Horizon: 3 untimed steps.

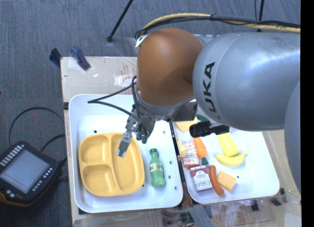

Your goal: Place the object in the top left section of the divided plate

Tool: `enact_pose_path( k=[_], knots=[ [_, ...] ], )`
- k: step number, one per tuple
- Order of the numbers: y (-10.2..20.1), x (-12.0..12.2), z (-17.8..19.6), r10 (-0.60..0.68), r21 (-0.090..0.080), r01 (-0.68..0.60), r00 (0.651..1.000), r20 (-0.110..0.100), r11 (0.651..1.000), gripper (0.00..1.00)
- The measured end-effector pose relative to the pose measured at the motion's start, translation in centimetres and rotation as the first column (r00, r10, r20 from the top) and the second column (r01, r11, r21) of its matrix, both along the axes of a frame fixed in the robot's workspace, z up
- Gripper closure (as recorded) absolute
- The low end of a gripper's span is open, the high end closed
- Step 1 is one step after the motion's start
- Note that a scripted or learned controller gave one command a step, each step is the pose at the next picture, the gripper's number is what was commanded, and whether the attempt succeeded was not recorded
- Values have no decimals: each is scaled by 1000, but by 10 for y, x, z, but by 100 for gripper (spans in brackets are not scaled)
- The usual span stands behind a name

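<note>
A green bottle lay just right of the claw; carrot, bananas and sausage sat farther right.

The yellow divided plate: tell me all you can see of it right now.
The yellow divided plate looks like matte plastic, rounded-square, with three compartments: two smaller on its left, one larger on its right. It lies flat in the left white bin. The gripper hangs over its upper right part. A green bottle lies just beside its right rim.

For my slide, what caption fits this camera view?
KUKA arm's tool hovering over yellow divided plate beside green bottle.
</note>
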<state>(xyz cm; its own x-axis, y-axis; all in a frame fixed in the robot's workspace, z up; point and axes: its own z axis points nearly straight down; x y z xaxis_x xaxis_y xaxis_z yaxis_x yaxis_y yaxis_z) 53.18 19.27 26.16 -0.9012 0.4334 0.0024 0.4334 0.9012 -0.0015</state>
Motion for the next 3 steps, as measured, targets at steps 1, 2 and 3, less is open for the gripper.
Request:
enact_pose_path(
  k=[1,2,3],
  knots=[
    [-1,1,10,-3,1,3,1000,1,1000,100],
    [53,-49,-74,50,-4,-50,999,-10,999,100],
    [50,27,-145,223,-1,-223,975,-5,975,100]
  ],
)
